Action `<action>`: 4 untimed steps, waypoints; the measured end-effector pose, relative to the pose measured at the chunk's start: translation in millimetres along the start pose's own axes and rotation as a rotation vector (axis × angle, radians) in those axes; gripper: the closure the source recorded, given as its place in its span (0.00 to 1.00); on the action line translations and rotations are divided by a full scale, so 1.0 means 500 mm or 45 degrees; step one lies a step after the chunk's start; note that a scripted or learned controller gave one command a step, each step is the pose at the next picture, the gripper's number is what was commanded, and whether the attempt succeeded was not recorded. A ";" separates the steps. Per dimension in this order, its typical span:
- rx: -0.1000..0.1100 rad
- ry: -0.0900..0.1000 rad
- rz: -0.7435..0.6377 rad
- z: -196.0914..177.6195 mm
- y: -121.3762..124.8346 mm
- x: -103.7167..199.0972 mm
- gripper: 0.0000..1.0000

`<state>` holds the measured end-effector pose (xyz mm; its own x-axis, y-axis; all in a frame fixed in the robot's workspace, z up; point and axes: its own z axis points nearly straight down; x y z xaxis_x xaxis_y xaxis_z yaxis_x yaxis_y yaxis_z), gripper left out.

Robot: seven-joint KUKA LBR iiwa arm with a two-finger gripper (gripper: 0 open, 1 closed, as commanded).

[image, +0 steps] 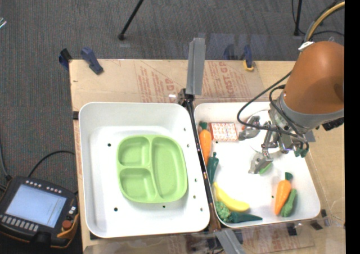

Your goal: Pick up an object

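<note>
My gripper (260, 164) hangs low over the middle of the right bin (254, 111), below the orange wrist band. A small green piece (267, 164) shows right against the gripper's tip; I cannot tell whether it is held. To the lower right lies an orange carrot (282, 194) with a green vegetable (289, 203) beside it. A yellow banana (230, 199) lies at the bin's lower left, apart from the gripper.
Along the right bin's left wall sit another carrot (205, 143), a dark green pepper (212, 167) and a red-and-white box (223, 131). Broccoli (222, 211) and a long green vegetable (245, 218) lie at the front. The left bin (101, 118) holds a green divided plate (152, 168).
</note>
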<state>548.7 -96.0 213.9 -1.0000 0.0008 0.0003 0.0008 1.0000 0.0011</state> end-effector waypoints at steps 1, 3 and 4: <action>-0.004 0.014 -0.034 0.213 -0.085 0.022 0.00; 0.000 0.002 0.162 0.247 -0.143 0.143 0.00; -0.001 0.002 0.155 0.229 -0.139 0.141 1.00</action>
<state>478.0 -165.4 99.1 -0.9925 0.1225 0.0019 0.1225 0.9925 0.0020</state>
